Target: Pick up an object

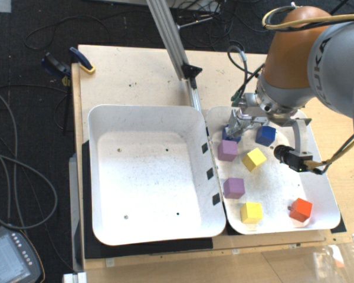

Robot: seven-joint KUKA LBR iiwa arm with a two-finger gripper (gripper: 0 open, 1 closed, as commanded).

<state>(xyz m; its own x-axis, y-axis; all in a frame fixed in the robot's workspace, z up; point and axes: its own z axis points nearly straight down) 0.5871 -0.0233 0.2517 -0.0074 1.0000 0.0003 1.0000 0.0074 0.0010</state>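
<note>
While the arm (310, 52) leans in from the right, its gripper (239, 124) sits low over the far left corner of the right bin (324, 208), just above a partly hidden blue block (229, 134). Whether it is apart, together or clamped on anything cannot be told from this slant, and no block is plainly seen in its hold.

Blocks lie scattered through the right bin: a purple cube (227, 150) touching or just beside the hidden blue one, a second blue cube (265, 135) to the right, a yellow cube (254, 158) near the middle, another purple cube (233, 187) and another yellow cube (251, 212) nearer the front, and an orange cube (301, 210) at the near right. The left bin (100, 158) lies alongside.

Risk comes mainly from crowding. With the blue block tight against the purple cube and close to the bin wall, a descent could land on a cube's top or nudge the neighbour rather than straddle one piece. A grip on an edge would probably slip on lifting. The wall itself may also block one side.
</note>
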